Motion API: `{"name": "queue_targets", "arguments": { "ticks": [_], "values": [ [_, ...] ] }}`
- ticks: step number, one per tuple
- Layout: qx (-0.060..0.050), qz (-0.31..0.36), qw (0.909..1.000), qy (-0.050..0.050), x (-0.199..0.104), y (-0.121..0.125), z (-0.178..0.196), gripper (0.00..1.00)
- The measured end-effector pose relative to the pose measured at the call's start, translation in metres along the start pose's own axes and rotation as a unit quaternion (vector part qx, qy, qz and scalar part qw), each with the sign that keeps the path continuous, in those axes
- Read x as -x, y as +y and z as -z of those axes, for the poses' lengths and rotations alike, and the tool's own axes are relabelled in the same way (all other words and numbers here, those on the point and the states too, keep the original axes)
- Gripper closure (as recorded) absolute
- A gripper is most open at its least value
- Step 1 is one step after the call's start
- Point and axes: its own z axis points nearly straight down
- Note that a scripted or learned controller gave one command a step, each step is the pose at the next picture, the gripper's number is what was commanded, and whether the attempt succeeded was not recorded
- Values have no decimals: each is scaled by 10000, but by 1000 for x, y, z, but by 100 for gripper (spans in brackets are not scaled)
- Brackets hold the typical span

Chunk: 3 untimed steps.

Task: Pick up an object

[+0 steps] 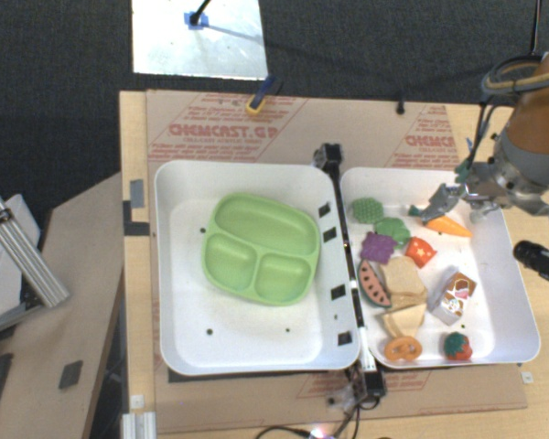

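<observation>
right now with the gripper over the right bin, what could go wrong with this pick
1. The gripper hangs near the back of the right bin, close to the orange carrot; a slightly off descent could nudge the carrot away rather than catch it.
2. The toys lie crowded: purple grapes, watermelon slice and bread slice touch or nearly touch, so a grab there might catch two, or shove neighbours aside.

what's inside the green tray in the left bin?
The green tray has three compartments, and all three show bare green plastic. It hides the left bin floor beneath it. The toy food lies in the right bin.
</observation>
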Motion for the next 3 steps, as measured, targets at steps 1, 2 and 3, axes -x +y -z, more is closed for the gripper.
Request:
{"name": "queue_targets", "arguments": {
  "ticks": [1, 2, 3],
  "values": [
    [-18, -11, 10000, 4, 7, 5, -62, 0],
    [-25, -10, 10000, 10, 3, 11, -126, 0],
    [4, -14, 10000, -1, 3, 12, -152, 0]
  ]
}}
